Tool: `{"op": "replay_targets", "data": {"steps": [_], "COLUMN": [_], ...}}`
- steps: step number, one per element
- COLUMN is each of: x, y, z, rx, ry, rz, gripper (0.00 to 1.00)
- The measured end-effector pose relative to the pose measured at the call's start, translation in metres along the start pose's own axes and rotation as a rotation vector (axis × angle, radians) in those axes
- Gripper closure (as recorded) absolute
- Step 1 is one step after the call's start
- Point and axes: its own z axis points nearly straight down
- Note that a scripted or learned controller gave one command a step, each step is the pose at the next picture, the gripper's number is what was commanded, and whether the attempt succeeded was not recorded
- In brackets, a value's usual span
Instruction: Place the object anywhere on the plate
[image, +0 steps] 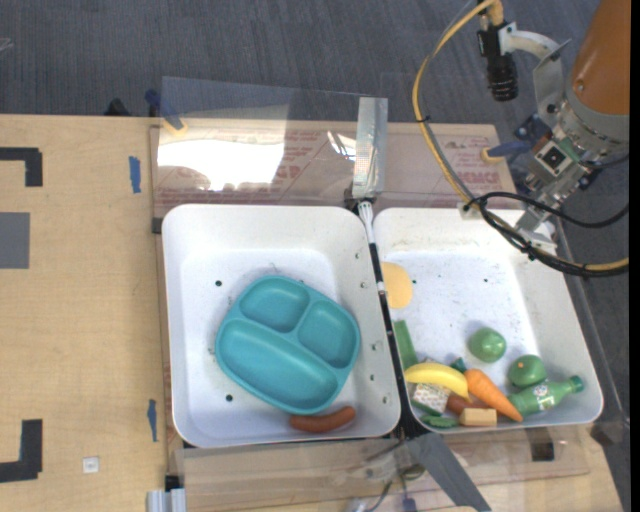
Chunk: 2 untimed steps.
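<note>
Toy food in right bin (560, 300), e.g. carrot (492, 394): prob. light, stiff plastic, bit slippery; grab mid-body. Plate (288, 343) in left bin. Pincer (545, 200) state: can't tell.

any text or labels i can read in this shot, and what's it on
Nothing can be quoted with confidence.
Red print on the cardboard sheet behind the bins: too blurred to read.
White label on the green bottle: too small to read.
Pale marking on the small dark packet beside the banana: too small to read.
</note>
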Motion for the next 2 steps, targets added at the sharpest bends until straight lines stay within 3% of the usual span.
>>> {"op": "replay_targets", "data": {"steps": [1, 2], "x": [0.044, 0.003], "y": [-0.034, -0.067], "z": [0.087, 0.032], "rx": [-0.007, 0.004], "ry": [-0.012, 0.000], "rz": [-0.008, -0.100], "gripper": [1.00, 1.00]}}
